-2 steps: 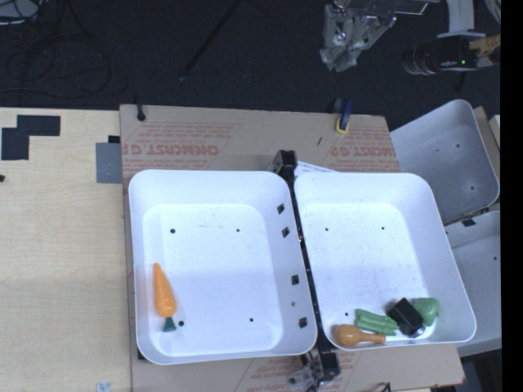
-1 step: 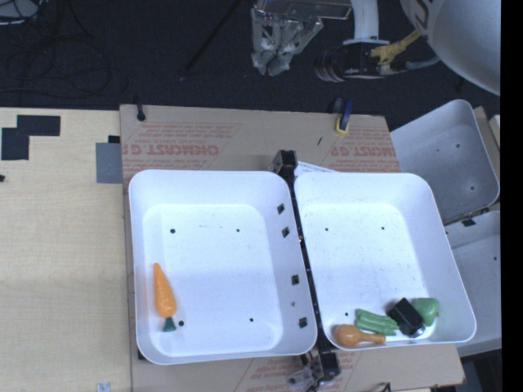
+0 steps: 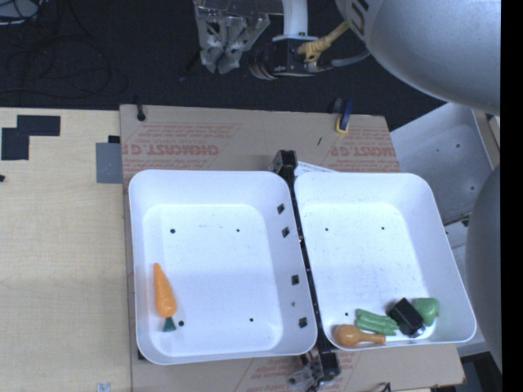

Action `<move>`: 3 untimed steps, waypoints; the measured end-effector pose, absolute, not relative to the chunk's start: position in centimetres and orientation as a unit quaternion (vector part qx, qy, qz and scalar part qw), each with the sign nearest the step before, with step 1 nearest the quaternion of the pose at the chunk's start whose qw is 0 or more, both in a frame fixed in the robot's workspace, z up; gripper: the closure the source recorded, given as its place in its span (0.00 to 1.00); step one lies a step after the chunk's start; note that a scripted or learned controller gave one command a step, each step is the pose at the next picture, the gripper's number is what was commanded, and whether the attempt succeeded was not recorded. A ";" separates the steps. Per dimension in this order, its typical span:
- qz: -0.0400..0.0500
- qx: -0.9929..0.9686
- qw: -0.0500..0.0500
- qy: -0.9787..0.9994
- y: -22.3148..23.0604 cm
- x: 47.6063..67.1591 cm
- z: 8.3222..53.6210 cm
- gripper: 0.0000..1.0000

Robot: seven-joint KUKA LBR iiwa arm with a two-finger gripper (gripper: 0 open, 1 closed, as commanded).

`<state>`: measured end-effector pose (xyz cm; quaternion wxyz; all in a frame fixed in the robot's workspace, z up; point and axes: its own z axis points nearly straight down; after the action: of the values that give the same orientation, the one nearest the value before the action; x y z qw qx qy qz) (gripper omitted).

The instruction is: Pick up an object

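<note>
1. Carrot in the left bin, lower left corner near the left wall. Long axis runs roughly up-down in the frame, tilted slightly; orange tip points to the top, green stem end to the bottom.
2. Right bin, lower right corner: orange pear-shaped piece, green pod, black block, green lump, all clustered and touching or nearly so.
3. Claw at the top centre of the frame, above the dark area behind the cardboard sheet, well apart from both bins.
4. Claw holds nothing and touches nothing; can't tell whether it is apart or together.
5. Arm fills the upper right.
6. Bins sit side by side on the sheet, on the table.
</note>
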<state>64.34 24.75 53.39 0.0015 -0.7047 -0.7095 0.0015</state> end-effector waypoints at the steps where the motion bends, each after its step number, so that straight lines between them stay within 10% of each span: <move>1: 0.007 -0.709 0.003 -0.705 18.7 64.4 44.6 1.00; 3: 0.000 -0.705 0.000 -0.709 24.1 60.2 54.0 1.00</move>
<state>60.23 24.08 54.00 0.0002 -0.7053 -0.7089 -0.0001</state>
